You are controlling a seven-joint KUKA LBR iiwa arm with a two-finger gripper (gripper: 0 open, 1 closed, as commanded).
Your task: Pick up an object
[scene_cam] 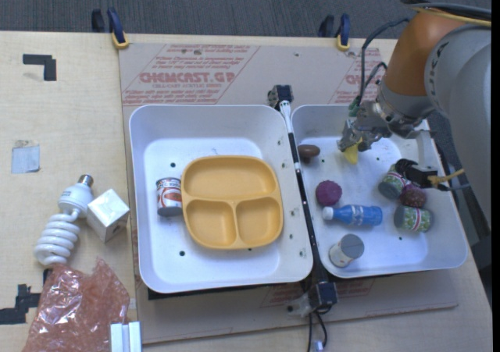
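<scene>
1. Far to my left on the bench I see a white curly light bulb [61, 225] beside a small white cube [108, 214], with a crinkly pink bag [74, 307] below them.
2. The left bin [156, 264] holds a yellow tray [232, 202] with three parts. A little can [168, 196] touches the tray's left edge.
3. The right bin [445, 253] holds a brown lump [309, 152], a purple ball [329, 191], a blue bottle [355, 215] lying on its side and a round grey lid [347, 249].
4. The gripper [353, 144] is low over the back of the right bin. A small yellow thing [350, 155] sits at its tips. I cannot tell if the gripper is clamped on it.
5. On the right of that bin, three small jars [406, 200] bunch together under the grey arm [461, 69].
</scene>
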